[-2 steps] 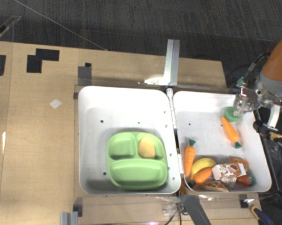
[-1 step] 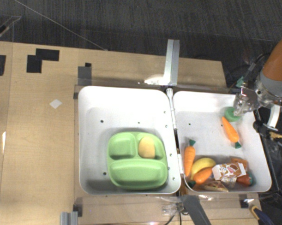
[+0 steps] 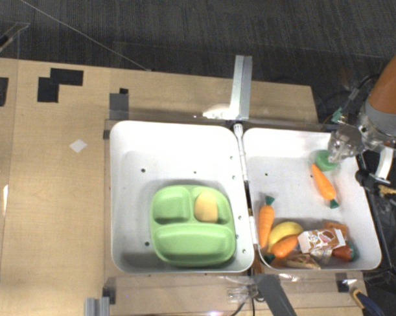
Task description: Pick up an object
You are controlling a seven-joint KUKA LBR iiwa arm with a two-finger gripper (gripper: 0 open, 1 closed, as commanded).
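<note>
My gripper hangs over the far right corner of the right bin, right beside a small green round object on the bin floor. I cannot make out whether it touches that object. Just in front of it lies an orange carrot, slanted, with a green tip. Along the bin's near side sit a second carrot, a yellow fruit, an orange piece and a white and red packet.
The left bin holds a green divided plate with a yellowish round item in its upper right compartment. A metal post stands behind the divider between the bins. Cables hang at the far right.
</note>
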